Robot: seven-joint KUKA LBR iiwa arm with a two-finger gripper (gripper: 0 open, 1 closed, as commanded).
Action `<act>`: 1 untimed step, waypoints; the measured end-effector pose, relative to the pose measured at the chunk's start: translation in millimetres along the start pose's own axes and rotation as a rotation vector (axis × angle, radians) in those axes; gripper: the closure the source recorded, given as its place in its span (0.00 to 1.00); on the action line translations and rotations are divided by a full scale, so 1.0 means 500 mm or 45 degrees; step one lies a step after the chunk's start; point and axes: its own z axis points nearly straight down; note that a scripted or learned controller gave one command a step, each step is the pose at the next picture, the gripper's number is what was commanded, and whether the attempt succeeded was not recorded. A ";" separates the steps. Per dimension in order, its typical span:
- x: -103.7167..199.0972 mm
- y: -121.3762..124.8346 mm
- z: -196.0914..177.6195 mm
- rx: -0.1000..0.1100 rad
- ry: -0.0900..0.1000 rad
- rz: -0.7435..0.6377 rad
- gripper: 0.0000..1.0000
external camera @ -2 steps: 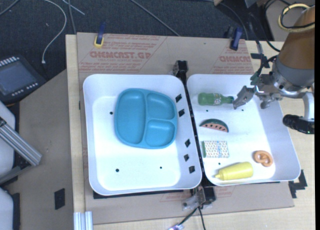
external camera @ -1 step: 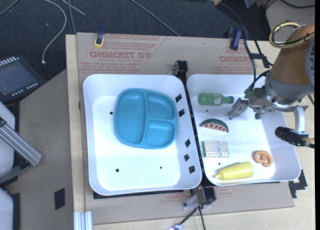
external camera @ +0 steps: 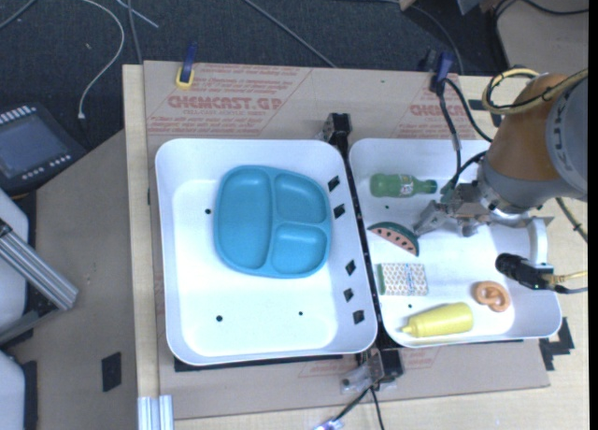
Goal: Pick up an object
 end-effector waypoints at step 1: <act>0.000 0.004 -0.029 -0.009 -0.001 0.000 1.00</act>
